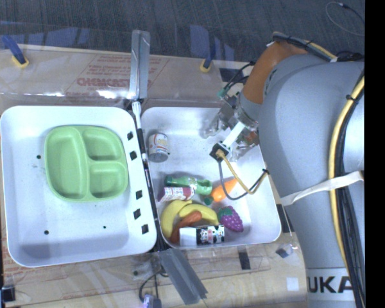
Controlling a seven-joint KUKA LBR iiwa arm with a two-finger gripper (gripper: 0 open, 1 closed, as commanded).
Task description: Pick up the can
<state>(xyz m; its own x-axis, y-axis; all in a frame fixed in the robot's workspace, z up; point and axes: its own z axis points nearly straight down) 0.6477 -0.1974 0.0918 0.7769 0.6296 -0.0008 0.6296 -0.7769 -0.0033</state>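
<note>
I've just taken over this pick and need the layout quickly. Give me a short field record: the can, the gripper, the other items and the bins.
can: the can lies in the right bin, near its left wall, apart from the other items
gripper: the gripper is over the right bin's upper right area, apart from the can
other items: banana, grapes, green bottle and small dark bottle clustered at the bin's lower end
left bin: left bin holds a green divided tray

the can (158, 145) looks like shiny metal; the green tray (86, 161) is matt plastic; both bins (199, 116) smooth white plastic.
</note>
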